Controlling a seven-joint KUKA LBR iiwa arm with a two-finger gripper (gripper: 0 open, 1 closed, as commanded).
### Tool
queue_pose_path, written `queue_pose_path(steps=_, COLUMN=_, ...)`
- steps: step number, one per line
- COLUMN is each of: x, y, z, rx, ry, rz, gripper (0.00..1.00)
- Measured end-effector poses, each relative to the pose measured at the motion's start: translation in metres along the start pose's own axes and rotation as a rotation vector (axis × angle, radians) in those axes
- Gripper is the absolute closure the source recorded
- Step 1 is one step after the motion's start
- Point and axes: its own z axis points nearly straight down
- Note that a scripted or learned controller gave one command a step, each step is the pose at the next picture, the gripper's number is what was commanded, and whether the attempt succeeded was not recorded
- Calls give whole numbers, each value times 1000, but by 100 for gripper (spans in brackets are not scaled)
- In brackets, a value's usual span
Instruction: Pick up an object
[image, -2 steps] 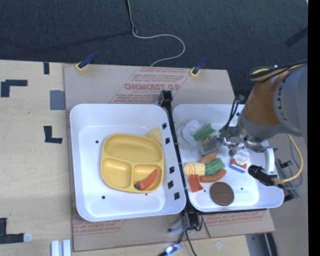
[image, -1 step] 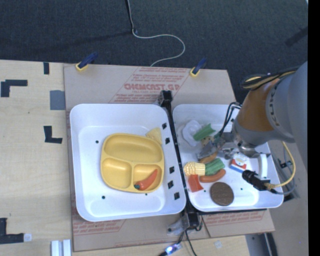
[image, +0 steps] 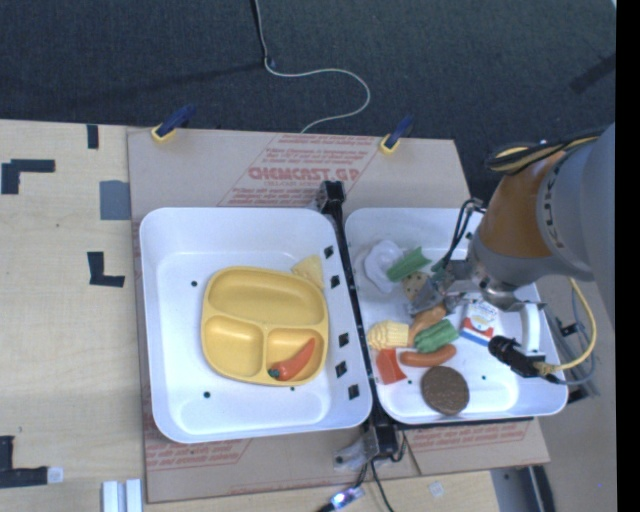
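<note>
Claw (image: 437, 291) low in rt bin (image: 540, 400), amid toy food, grip unclear

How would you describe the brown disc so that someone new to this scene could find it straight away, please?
Start at the right-hand white bin, the one crowded with toy food. Look along its near edge, below the pile, for the brown disc. It is the only flat, round, dark brown piece there, lying just below a red sausage and right of a small red block.
</note>
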Motion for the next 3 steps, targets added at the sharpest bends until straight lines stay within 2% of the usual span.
queue_pose_path(steps=2, x=8, y=-4, z=-123, rx=-5, ry=0, rz=0, gripper=100)
queue_pose_path(steps=3, x=9, y=-4, z=-129, rx=0, ry=2, rz=1, gripper=100)
